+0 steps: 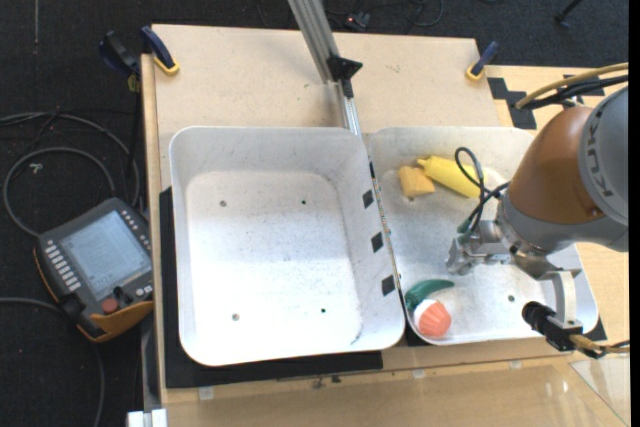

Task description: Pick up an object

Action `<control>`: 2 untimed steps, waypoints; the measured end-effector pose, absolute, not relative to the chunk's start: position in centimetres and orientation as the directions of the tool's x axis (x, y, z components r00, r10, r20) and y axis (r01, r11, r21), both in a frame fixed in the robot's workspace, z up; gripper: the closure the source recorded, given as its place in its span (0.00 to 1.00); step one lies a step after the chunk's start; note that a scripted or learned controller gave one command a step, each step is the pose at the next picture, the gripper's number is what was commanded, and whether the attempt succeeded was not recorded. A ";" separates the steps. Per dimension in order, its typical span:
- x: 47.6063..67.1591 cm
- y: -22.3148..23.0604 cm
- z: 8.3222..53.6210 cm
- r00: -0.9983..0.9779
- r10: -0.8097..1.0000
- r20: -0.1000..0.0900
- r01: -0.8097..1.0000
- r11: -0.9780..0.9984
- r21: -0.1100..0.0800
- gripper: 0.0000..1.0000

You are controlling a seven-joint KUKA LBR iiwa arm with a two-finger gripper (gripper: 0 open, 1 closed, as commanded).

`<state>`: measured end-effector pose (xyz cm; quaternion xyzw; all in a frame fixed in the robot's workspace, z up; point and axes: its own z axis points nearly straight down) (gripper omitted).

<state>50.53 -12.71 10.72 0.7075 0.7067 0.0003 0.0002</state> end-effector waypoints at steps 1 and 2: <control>50.3 -13.1 15.0 -0.001 1.000 -0.001 1.000 0.001 0.003 1.00; 50.5 -12.6 19.4 -0.003 1.000 -0.001 1.000 0.003 0.005 1.00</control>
